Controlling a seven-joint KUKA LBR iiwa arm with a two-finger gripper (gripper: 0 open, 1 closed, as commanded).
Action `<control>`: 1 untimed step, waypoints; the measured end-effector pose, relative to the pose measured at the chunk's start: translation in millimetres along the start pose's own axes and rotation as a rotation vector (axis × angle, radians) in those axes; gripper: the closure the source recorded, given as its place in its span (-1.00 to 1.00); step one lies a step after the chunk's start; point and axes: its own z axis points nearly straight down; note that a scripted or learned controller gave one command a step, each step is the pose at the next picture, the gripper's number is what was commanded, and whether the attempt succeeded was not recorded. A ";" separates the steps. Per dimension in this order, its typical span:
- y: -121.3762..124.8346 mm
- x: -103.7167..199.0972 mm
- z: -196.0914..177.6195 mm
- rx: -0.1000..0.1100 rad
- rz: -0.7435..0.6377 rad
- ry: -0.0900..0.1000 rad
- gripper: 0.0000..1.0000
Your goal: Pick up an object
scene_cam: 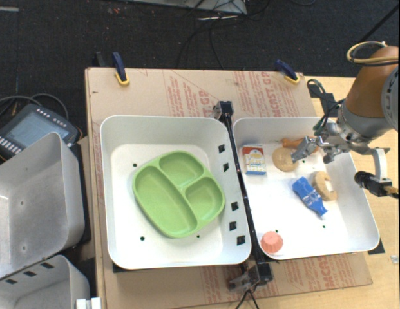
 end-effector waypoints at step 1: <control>1.4 -0.2 -14.2 -0.006 -0.001 -0.002 1.00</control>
